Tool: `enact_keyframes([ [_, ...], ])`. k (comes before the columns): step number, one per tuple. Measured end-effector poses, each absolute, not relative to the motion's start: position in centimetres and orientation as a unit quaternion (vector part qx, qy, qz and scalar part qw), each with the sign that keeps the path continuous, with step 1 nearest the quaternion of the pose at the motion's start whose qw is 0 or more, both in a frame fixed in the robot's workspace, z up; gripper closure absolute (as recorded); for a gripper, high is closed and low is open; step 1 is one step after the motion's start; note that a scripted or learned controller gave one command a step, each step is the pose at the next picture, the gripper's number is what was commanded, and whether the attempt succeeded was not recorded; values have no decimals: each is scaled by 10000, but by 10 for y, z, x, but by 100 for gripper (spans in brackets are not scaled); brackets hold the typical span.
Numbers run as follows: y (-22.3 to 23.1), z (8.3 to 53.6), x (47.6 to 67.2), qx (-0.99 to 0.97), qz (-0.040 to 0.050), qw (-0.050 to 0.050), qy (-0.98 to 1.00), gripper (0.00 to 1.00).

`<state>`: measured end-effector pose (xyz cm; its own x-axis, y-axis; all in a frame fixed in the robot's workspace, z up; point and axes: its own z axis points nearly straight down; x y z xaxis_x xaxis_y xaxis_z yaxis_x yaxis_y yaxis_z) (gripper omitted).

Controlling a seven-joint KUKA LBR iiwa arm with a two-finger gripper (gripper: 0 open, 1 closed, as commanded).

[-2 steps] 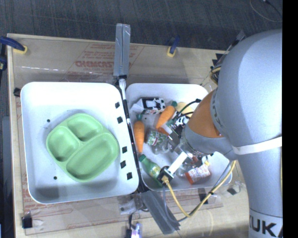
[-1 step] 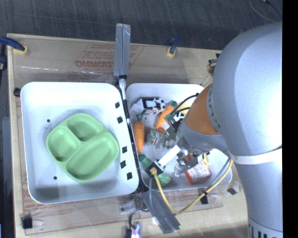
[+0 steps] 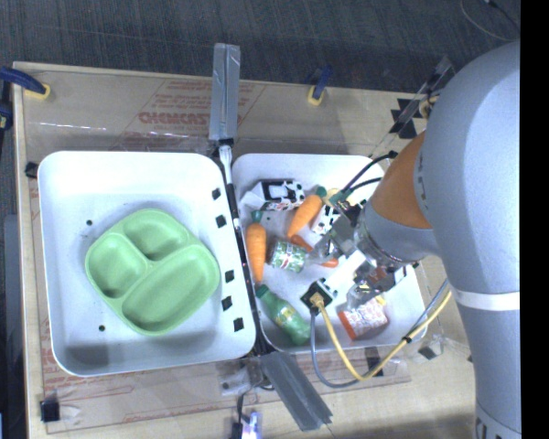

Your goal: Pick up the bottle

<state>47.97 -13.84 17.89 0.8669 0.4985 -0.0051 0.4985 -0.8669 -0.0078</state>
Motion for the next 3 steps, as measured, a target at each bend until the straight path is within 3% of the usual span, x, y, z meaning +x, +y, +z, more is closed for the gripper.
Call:
enact_keyframes([
  [1, -91, 286, 515, -9662, 29, 20, -2580, 0],
  [2, -115, 294, 488, -9643, 44, 28, -2647, 0],
  [3, -47, 235, 476, -9526, 46, 24, -3043, 0],
])
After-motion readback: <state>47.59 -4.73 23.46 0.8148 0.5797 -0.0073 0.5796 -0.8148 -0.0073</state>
